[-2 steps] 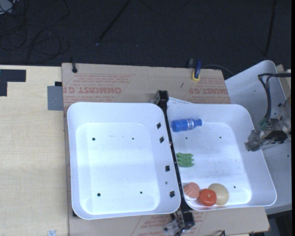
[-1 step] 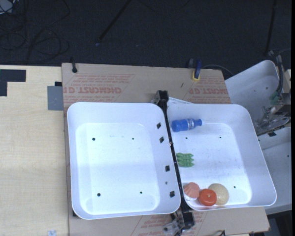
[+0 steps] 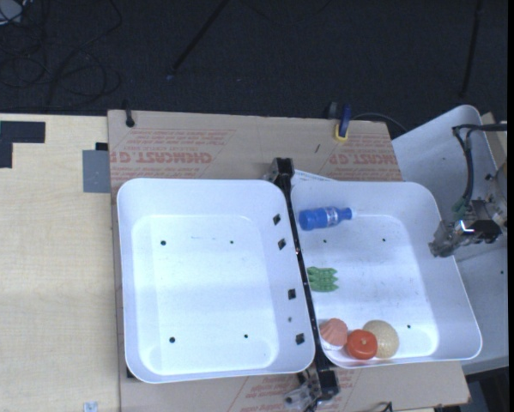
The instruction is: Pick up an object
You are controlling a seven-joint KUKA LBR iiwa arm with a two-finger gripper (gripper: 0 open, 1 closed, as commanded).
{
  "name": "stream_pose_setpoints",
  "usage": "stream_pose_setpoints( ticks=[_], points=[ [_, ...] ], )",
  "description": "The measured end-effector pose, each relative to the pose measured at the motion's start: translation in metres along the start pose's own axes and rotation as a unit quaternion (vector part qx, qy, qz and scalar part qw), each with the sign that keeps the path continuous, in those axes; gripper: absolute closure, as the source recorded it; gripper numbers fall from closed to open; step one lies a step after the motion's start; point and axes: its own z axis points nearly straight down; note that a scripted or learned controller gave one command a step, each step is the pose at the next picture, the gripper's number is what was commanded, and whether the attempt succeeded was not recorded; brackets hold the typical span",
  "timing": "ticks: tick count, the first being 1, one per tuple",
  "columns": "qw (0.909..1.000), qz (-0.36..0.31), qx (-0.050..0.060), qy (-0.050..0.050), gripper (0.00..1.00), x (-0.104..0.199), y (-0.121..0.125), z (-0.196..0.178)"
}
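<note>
Two white bins (image 3: 201,197) are being borne by cardboard (image 3: 239,148) printed "CHEMCRST, G"; gripper (image 3: 452,237) jaw state cannot be told.

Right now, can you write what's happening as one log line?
gripper: outside right white bin, holding nothing seen | in bin: blue plastic bottle, green pods, red round fruit | pick not yet done

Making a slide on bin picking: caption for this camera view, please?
Gripper at the right bin's edge; blue bottle, green item and three round objects inside.

Claw (image 3: 452,237) beside right bin (image 3: 450,230)
</note>
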Motion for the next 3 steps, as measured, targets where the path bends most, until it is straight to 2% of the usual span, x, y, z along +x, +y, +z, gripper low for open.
stream_pose_setpoints(
  ticks=[1,2,3],
  points=[
    [1.0000,0.000,-0.002,-0.001,0.00,-0.0005,0.0015,-0.0033],
    [1.0000,-0.001,-0.002,-0.001,1.00,-0.0009,0.0014,-0.0129],
    [1.0000,0.000,-0.002,0.000,0.00,-0.0010,0.0013,-0.0126]
  ],
)
